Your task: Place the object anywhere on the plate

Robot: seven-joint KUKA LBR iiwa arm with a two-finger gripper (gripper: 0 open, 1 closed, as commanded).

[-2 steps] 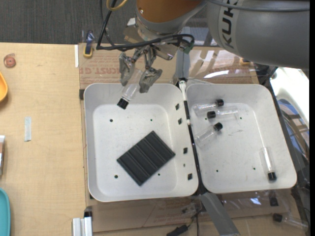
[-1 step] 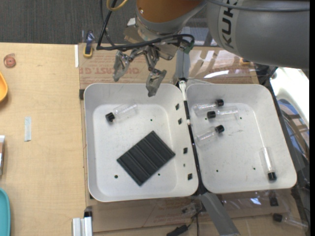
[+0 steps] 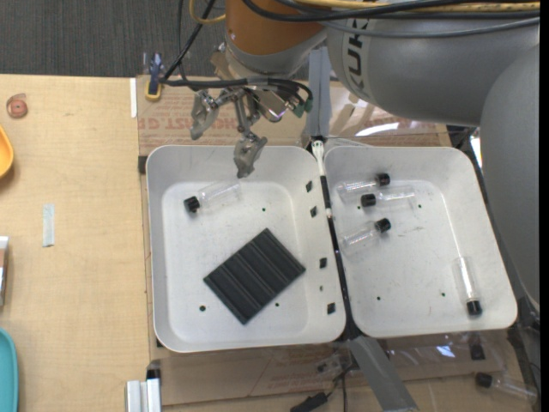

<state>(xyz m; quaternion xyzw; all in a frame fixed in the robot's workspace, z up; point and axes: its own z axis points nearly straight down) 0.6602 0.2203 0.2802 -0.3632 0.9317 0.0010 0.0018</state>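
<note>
Two shallow white bins sit side by side on the bench. The left bin (image 3: 163, 256) holds a dark ribbed rectangular plate (image 3: 255, 275), lying flat and turned at an angle, below the bin's middle. Up and left of the plate, apart from it, lies a clear tube with a black cap (image 3: 208, 197), on its side near the bin's upper left, cap end pointing left. The gripper (image 3: 225, 140) hangs over the bin's upper rim; its fingers stand spread, one finger (image 3: 203, 117) out to the left above the cardboard behind the bin, the other finger (image 3: 249, 154) reaching down over the bin's top edge. Nothing sits between them. The tube lies just below and slightly left of the lower finger's tip, near it; contact cannot be told from this angle. The tube lies on the bin floor, not on the plate. Above the gripper, the orange band (image 3: 266, 15) of the wrist and the grey arm (image 3: 446, 41) fill the upper right, with black and yellow cables looping around them. The right bin (image 3: 497, 230) holds four similar capped tubes: three clustered in its upper left part, (image 3: 364, 184), (image 3: 390, 197) and (image 3: 367, 233), and one (image 3: 467, 288) lying lengthwise near the right wall, cap toward the bottom.
</note>
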